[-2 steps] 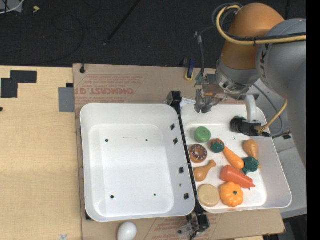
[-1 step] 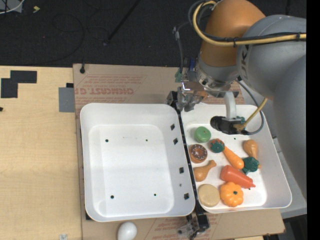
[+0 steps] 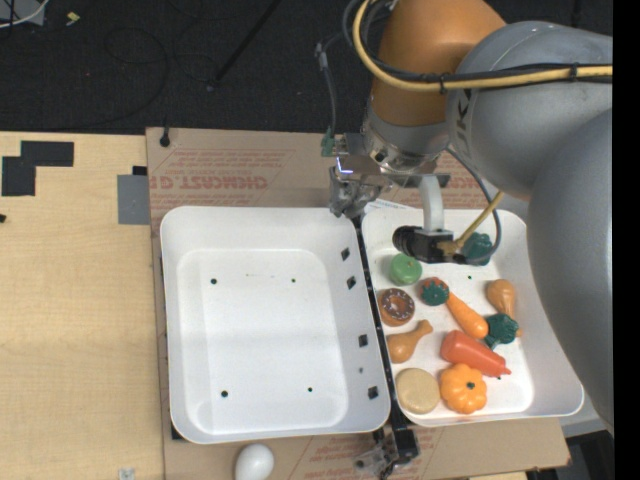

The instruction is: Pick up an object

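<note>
Desk (image 3: pixel 70 298) light wood, cardboard sheet (image 3: pixel 250 173) under two white bins, dark floor behind.
Arm (image 3: pixel 540 118) covers the desk's back right; end effector (image 3: pixel 352 196) sits at the back end of the seam between bins, can't tell how open it is or if it has anything. Left bin (image 3: pixel 190 408) bare inside, plenty of room. Right bin (image 3: pixel 550 393) packed: pumpkin (image 3: pixel 463 388), carrot (image 3: pixel 465 314), donut (image 3: pixel 397 306), drumstick (image 3: pixel 408 341), green round piece (image 3: pixel 405 268). White ball (image 3: pixel 254 461) on the desk's front edge.
</note>
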Controlling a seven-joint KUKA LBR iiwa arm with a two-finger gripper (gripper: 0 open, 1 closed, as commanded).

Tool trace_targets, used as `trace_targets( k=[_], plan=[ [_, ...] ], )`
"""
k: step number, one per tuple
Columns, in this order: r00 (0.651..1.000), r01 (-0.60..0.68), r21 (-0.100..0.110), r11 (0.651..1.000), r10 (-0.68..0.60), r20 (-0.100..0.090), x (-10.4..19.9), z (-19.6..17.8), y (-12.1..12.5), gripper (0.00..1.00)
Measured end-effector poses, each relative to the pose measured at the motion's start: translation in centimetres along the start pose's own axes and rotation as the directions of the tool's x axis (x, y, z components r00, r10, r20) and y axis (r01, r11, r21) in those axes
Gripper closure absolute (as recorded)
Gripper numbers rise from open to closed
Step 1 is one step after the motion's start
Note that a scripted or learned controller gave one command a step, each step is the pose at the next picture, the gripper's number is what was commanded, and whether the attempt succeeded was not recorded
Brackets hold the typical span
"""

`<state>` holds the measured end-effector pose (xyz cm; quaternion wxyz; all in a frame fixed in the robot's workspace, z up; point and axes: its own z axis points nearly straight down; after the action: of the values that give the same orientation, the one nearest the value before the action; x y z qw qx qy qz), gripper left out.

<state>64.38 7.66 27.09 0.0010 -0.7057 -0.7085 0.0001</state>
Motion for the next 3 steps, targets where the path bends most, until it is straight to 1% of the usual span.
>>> trace_targets(
  k=[1, 2, 3],
  plan=[
    [1.0, -0.001, 0.002, 1.0, 0.001, 0.002, -0.2, 0.1, 0.0, 0.0],
    [1.0, 0.001, -0.006, 1.0, -0.001, -0.002, 5.3, -6.8, 0.1, 0.0],
    [1.0, 0.003, 0.003, 1.0, -0.003, 0.004, 5.1, -7.3, 0.0, 1.0]
  ],
)
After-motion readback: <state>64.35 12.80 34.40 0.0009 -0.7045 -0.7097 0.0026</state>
